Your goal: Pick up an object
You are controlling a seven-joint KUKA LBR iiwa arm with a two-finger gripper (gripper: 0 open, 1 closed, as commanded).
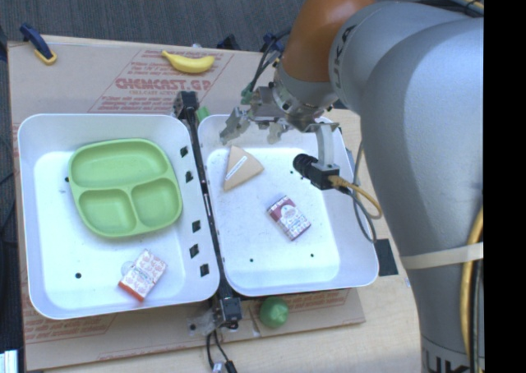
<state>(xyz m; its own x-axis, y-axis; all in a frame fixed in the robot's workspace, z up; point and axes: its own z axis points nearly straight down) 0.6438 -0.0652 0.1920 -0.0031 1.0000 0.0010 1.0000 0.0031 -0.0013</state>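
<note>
The tool (246, 121) hangs over the far end of the right-hand shallow white plastic bin (353, 260), its dark metal parts splayed just above the pale wedge-shaped block that looks like a slice of cheese (241, 168); from this slant I cannot tell how the tool is set, and nothing is visibly held in it. Its place directly by the wedge's narrow tip suggests the wedge is the object being gone for, since that is the nearest thing under it. The wedge lies flat on the bin floor, close to the bin's inner wall, a smooth solid with a cream top face and a tan side. Nearer the middle of the same bin lies a small flat red-and-white printed carton (288, 218), well apart from the wedge. In the left-hand white bin (29, 199) sit a glossy light-green divided plate with three compartments (125, 186) and, near the front, a second small orange-and-white carton (142, 273). On the brown cardboard-covered counter (90, 75) behind the bins rests a yellow toy banana (189, 60); a small green ball (274, 311) sits at the front edge.
</note>
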